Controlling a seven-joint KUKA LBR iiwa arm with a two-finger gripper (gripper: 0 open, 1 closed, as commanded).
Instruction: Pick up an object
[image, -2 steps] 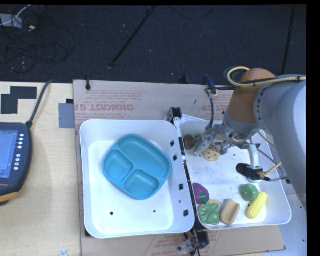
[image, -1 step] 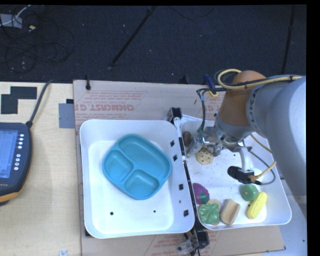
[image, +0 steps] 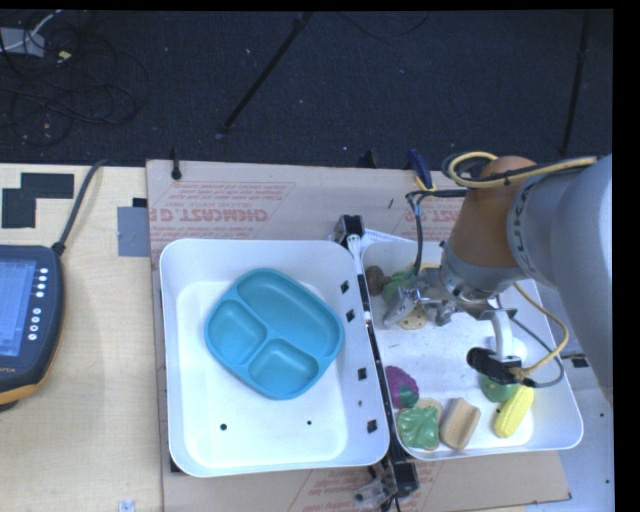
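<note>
Camera view, from above the counter (image: 90, 210): two shallow white bins sit side by side on a cardboard sheet. The left bin (image: 190, 420) holds a blue sectioned plate (image: 273, 332), lying flat near its middle. The right bin (image: 560, 425) holds the loose objects. Along its near edge lie a purple piece (image: 401, 384), a green leafy piece (image: 421, 426), a tan bread-like piece (image: 459, 423) and a yellow corn cob (image: 513, 410); the green and tan pieces are touching. A dark green item (image: 493, 385) sits just beside the corn.

The arm (image: 555, 225) reaches in from the right, its orange band (image: 488, 215) above the wrist. The hand (image: 420, 305) is low in the far left part of the right bin, close over a speckled round piece (image: 407, 319) and a green item (image: 402, 284). Whether the hand is parted or closed, or has hold of anything, cannot be told. A tablet-like controller (image: 25, 315) rests on the counter at far left.
</note>
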